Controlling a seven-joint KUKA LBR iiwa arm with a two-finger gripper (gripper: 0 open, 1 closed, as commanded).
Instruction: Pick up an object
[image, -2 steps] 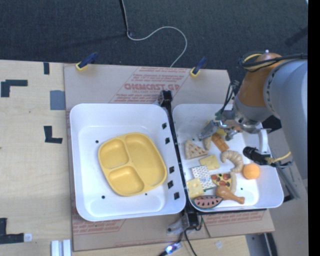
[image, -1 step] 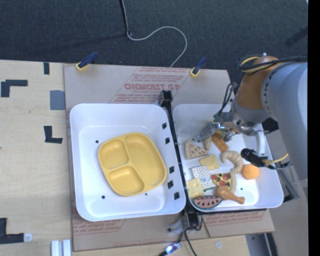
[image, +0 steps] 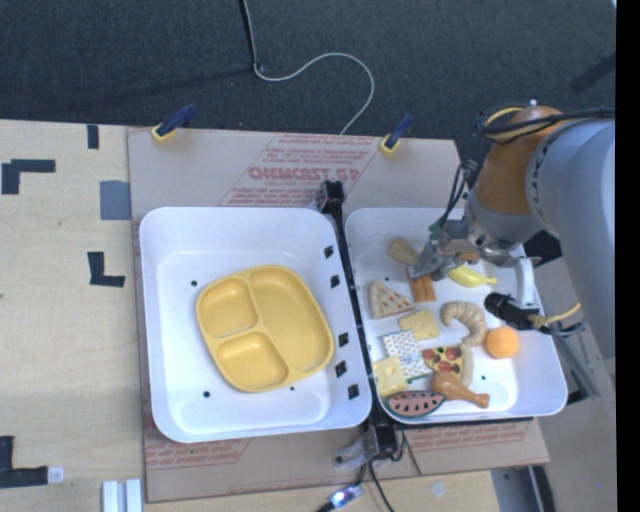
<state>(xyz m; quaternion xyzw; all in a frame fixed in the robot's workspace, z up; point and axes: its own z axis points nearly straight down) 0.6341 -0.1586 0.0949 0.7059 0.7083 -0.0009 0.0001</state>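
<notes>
Arm (image: 545, 170) reaches in from the right over the right bin (image: 545, 395); tool (image: 432, 258) is low over that bin's upper part, just beside a brown toy piece (image: 402, 250) and an orange-brown stick (image: 423, 288); can't tell whether it's open or closed (view too small there), nothing visibly gripped. Yellow banana-like piece (image: 468, 276) lies just right of the tool. Rest of the toy food sits lower in the same bin: pizza wedge (image: 388, 298), cracker (image: 420, 324), croissant (image: 464, 316), orange (image: 502, 343), checkered square (image: 401, 345), pizza slice (image: 445, 358), cheese block (image: 390, 376), drumstick (image: 460, 388), watermelon slice (image: 414, 404). Left bin (image: 170, 250) holds a yellow three-compartment plate (image: 263, 327), lying flat. Both bins rest on a cardboard sheet (image: 290, 170) clamped to the surface.
</notes>
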